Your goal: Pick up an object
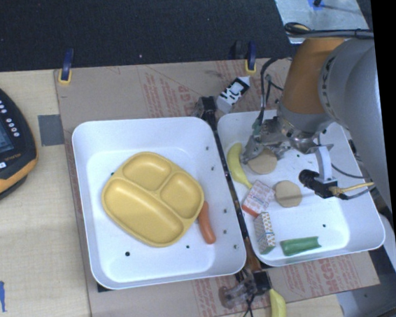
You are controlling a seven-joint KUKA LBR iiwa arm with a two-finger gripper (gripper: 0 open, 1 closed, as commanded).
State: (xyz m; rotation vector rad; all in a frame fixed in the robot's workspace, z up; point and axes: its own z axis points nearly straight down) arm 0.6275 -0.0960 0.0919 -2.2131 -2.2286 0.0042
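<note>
**Pincer low over the right bin's far corner, grip unreadable**

Your grey arm with the orange band reaches in from the right and has its pincer (275, 141) down in the far-left part of the right shallow white bin (346, 226), where the loose items crowd together. That placement makes sense: most candidates lie within a short reach there. Directly under the metal head sits a round tan disc-shaped piece (262, 163), touching or nearly touching the tool, so you can take it as the likely target. I cannot tell how the pincer stands, or whether it has anything in it; the wrist body hides that.

Just beside the target, a curved yellow banana (235, 166) lies along the bin's left wall. Nearer the camera are a second round tan piece (288, 193), a small red-and-white printed packet (259, 195) and a flat green block (300, 245).

The left shallow white bin (100, 263) holds a yellow divided plastic plate (153, 198) with an orange carrot-like stick (205, 222) at its edge, well apart from the arm. Both bins rest on the desk (24, 243).
</note>
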